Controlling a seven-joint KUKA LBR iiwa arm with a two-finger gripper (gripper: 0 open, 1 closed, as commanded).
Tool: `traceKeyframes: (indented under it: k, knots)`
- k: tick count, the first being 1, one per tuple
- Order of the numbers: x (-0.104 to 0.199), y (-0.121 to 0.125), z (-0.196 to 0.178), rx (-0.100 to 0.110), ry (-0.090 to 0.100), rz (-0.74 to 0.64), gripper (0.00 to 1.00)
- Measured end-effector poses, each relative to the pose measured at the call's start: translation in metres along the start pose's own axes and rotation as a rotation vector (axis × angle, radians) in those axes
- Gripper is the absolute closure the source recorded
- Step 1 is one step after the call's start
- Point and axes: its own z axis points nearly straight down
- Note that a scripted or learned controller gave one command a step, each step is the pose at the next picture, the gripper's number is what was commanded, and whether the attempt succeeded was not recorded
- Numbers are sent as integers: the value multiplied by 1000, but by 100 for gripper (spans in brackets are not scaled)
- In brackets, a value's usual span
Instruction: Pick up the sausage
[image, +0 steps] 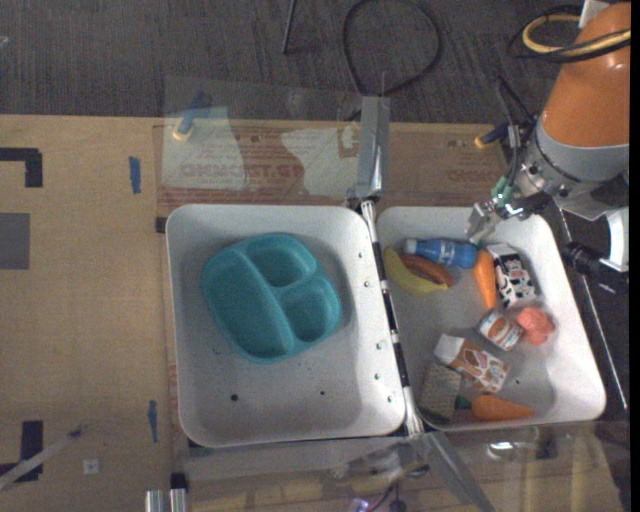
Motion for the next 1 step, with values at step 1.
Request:
traceKeyframes:
  k: [1]
  knots:
    - [91,-68,87,3,4,-229,100]
